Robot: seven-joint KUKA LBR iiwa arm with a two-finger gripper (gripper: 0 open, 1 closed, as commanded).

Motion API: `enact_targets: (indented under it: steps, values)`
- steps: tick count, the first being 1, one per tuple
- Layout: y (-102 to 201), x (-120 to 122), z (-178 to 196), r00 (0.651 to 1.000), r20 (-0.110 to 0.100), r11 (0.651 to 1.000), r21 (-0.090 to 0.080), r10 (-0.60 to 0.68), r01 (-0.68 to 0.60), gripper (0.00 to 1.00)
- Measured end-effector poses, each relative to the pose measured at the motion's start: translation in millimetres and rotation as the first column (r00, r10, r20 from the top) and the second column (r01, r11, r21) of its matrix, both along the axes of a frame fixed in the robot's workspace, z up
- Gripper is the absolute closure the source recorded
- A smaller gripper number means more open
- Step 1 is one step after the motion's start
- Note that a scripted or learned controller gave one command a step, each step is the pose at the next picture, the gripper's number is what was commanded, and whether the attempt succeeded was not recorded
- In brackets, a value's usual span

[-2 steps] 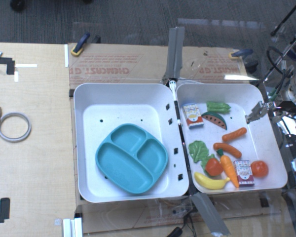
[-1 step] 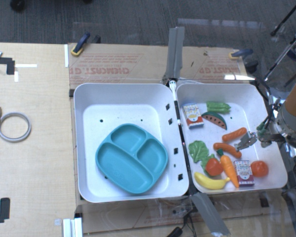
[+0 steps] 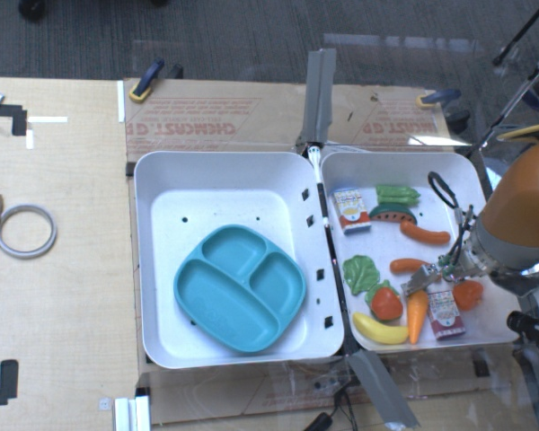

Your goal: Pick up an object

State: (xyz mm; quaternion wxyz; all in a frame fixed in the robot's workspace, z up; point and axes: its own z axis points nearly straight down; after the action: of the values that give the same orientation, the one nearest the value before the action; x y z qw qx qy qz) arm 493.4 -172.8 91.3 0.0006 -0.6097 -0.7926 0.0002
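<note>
My gripper [image 3: 428,279] low in the right bin [image 3: 481,180], just over the carrot [image 3: 416,316] and the red carton [image 3: 444,312], my fingers' opening I cannot tell, teal divided plate [image 3: 240,286] in left bin [image 3: 217,171].

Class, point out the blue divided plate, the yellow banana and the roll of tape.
Blue divided plastic plate [image 3: 240,287], camera view, centre ridge.
Yellow toy banana [image 3: 378,329], camera view, mid-body.
Grey tape roll [image 3: 24,232], camera view, ring's lower edge.

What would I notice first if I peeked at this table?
Probably the big teal divided plate lying alone in the left bin. Next, the right bin crowded with colourful toy food, like a yellow banana at the front, with the end effector lowered among it.
</note>
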Motion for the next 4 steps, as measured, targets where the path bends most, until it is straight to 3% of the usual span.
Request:
enact_targets:
  steps: [1,2,3,4]
  values:
    - [-0.2,0.3,8.9,1.000,0.000,1.000,0.000,-0.003,0.003,1.00]
    - [-23.3,88.1,83.4,0.979,0.002,0.979,-0.002,-0.202,0.202,1.00]
    - [-48.9,166.0,115.7,0.957,0.002,0.957,-0.003,-0.291,0.291,1.00]
    - [26.7,165.8,135.7,0.949,0.001,0.949,-0.002,-0.315,0.315,1.00]
